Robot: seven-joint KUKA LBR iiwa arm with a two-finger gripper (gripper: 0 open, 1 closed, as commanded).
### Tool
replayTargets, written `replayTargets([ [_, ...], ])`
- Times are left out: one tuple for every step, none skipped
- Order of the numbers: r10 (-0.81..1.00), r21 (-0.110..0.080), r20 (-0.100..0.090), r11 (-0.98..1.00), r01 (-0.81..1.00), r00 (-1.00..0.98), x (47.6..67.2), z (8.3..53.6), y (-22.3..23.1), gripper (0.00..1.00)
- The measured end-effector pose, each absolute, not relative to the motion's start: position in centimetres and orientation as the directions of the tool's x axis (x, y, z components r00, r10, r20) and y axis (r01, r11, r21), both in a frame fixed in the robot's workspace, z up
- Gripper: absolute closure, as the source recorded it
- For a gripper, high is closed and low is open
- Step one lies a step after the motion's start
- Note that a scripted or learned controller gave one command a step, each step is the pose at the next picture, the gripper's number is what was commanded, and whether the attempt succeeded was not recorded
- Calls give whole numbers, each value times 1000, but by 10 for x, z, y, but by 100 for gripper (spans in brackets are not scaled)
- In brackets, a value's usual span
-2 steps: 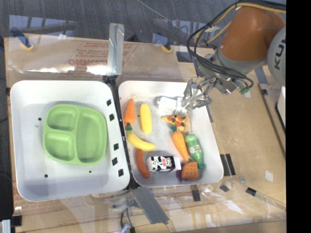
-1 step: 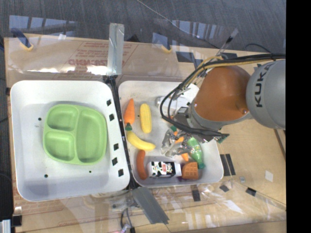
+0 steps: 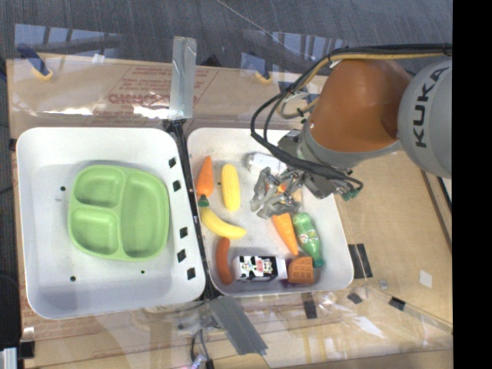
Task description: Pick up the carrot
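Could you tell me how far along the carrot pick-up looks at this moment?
Done: the arm has reached over the right bin, and the gripper sits low among the toy food, just above the carrot. In hand: nothing that I can see; the carrot lies on the bin floor beside the green bottle. A second carrot lies by the bin's left wall. Left: grasping and lifting.

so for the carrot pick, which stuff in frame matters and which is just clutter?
Job:
carrot by the right bin's left wall
second carrot below the gripper
gripper
right bin

Clutter:
corn cob
banana
sausage
green bottle
milk carton
waffle
green divided plate
left bin
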State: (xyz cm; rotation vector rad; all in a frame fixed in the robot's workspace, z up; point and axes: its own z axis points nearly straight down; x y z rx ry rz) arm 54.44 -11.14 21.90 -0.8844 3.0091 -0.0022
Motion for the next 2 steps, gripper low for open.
replayTargets([
  [-782, 7, 2, 623, -782, -623, 511, 138, -172, 100],
  [-746, -5, -5, 666, -746, -666, 527, 218, -119, 100],
])
